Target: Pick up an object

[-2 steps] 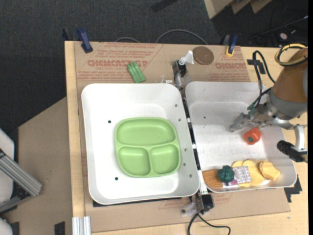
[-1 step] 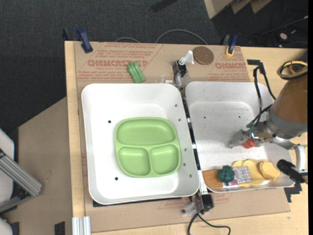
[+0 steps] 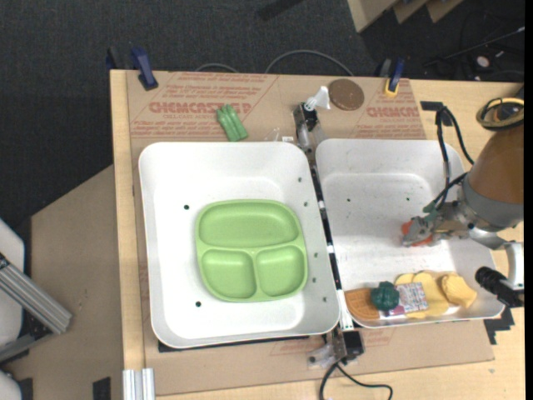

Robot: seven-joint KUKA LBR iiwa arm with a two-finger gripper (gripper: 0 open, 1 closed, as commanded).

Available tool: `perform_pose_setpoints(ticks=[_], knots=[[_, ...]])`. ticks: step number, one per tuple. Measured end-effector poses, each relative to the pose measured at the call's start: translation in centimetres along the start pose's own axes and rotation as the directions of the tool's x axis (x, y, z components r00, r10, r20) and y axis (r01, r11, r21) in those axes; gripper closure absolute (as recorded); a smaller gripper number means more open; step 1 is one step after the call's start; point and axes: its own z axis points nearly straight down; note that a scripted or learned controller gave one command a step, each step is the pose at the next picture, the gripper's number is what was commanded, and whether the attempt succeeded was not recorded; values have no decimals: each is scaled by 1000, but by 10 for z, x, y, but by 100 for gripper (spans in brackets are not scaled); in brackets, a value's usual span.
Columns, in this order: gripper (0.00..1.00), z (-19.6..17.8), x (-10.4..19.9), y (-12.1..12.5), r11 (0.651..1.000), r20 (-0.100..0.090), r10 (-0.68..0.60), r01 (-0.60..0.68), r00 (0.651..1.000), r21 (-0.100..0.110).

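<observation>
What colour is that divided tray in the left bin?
Light green, all over. The tray shows plainly in the camera view, lying in the left bin.

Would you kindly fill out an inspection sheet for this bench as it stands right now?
Surface: cardboard-covered bench bearing a left bin and a right bin, side by side.
Job's things: green tray with three compartments in the left bin; pile along the right bin's near edge: dark green object, yellow pieces, packet.
Clutter: green piece and brown disc on the cardboard behind the bins.
Grippers: gripper low in the right bin, above the pile; finger state unclear.
Cables: thin loops behind the bins; black cable by the arm.
Surroundings: dark carpet; blue clamps at the back edge.
</observation>
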Motion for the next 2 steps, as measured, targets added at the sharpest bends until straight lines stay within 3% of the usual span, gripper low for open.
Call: perform_pose_setpoints(ticks=[1,2], knots=[[100,11,53,86,1000,-2,-10,10,1000,-4],[100,-97,164,104,1000,-5,-15,15,1000,-12]])
